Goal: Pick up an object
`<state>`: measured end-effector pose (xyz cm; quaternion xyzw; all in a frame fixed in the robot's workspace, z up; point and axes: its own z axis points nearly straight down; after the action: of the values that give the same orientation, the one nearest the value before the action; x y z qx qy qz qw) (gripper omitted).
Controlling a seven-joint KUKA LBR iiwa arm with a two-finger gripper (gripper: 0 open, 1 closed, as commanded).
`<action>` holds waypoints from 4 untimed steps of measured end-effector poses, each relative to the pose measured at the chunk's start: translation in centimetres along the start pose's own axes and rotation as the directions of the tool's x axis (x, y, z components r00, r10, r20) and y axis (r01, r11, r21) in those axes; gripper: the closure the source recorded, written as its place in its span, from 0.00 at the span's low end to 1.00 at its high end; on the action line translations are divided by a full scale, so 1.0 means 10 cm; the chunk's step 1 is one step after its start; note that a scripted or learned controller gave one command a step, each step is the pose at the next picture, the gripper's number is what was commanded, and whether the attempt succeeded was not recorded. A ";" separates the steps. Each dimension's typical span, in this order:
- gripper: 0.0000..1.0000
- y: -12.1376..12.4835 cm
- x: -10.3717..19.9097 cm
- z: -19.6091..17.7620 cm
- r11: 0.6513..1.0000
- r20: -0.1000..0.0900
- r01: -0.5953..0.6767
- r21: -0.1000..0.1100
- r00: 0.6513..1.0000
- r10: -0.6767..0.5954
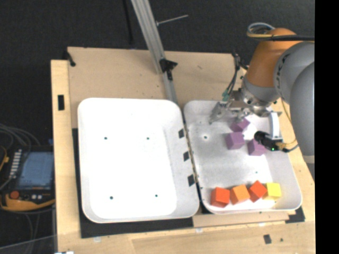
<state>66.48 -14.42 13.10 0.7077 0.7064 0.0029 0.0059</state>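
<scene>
Gripper (237, 111) low over the far part of the right bin (209, 165), reaching in from the right on the grey arm (296, 83) with its orange band (265, 60). Cannot tell whether the fingers are open or closed: too small and dark against the bin floor. Purple block (241, 124) just beneath and toward the near side of the gripper, touching or nearly touching it; not clear whether between the fingers. Second purple block (234, 140) just nearer, third purple block (256, 147) a little to the right, beside a black part of the wrist with a small green light (266, 141).

Along the near wall of the same bin, a row of four blocks side by side: red-orange block (220, 197), orange block (240, 193), red block (258, 190), yellow block (274, 189).

Left bin (130, 157) beside it, white, with a few small dark dots on its floor. Both bins on a pale wooden counter (132, 73) with a black mat edge under the near side. Slanted metal pole (151, 33) rising from behind the bins. Dark floor around; a handheld control pendant (29, 176) with a blue screen and cables at the left.
</scene>
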 end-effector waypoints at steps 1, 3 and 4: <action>1.00 0.02 -0.01 -0.13 1.000 0.000 -0.003 -0.007 1.000 0.003; 1.00 0.02 -0.03 -0.89 1.000 -0.003 0.001 0.007 1.000 -0.001; 1.00 -0.03 0.41 -0.98 1.000 -0.006 0.007 0.012 1.000 -0.007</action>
<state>66.03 -10.29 22.84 0.7051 0.7091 0.0007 -0.0002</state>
